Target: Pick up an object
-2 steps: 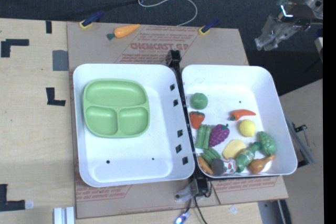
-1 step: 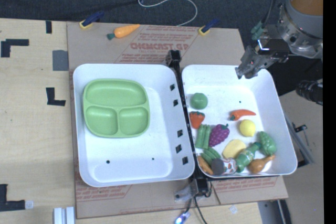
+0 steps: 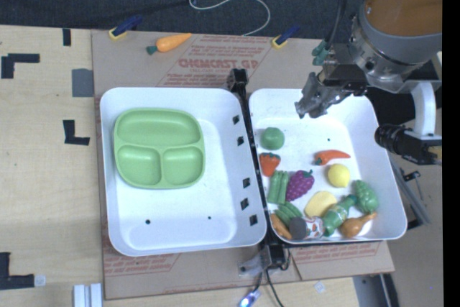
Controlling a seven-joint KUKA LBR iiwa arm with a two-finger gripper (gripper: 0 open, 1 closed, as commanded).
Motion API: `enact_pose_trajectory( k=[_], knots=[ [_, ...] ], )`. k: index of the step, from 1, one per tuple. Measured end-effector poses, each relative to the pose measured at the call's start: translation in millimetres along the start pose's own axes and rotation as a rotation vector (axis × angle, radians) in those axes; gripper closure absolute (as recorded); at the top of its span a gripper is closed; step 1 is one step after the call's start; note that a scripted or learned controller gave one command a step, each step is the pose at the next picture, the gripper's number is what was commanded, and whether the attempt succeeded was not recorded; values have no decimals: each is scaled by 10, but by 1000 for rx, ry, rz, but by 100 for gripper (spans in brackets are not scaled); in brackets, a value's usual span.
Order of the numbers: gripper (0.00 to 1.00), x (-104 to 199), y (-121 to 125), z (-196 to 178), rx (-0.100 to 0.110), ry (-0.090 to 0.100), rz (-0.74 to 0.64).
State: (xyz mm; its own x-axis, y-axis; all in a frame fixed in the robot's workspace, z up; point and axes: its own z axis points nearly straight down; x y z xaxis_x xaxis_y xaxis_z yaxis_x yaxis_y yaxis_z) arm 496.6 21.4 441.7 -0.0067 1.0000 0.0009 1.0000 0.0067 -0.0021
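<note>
Toy food fills the right bin (image 3: 381,154), most of it crowded toward the near edge. A green round piece (image 3: 272,137) lies near the left wall, with a strawberry-like red piece (image 3: 268,164) just below it. A red chili (image 3: 331,155) rests toward the middle right, a yellow lemon (image 3: 338,175) just beneath it. Purple grapes (image 3: 300,184) lie beside a green pod (image 3: 277,186). Broccoli (image 3: 364,195) sits near the right wall, a yellow piece (image 3: 319,203) beside it, and further mixed pieces are heaped along the near rim, too tangled to identify singly.

Gripper (image 3: 310,108) hangs over the far part of the right bin, above bare floor, apart from every piece; nothing is seen between its fingers. Whether they are spread or closed cannot be told from this angle.

Left bin (image 3: 129,226) carries a green divided plate (image 3: 159,147) in its far half. An orange carrot (image 3: 169,43) lies on the cardboard sheet (image 3: 215,65) beyond both bins.
</note>
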Motion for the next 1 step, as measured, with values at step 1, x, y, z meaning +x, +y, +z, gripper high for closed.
enact_pose_trajectory(
  k=[1],
  knots=[
    [100,550,-132,11,0,0,-1]
  ],
)
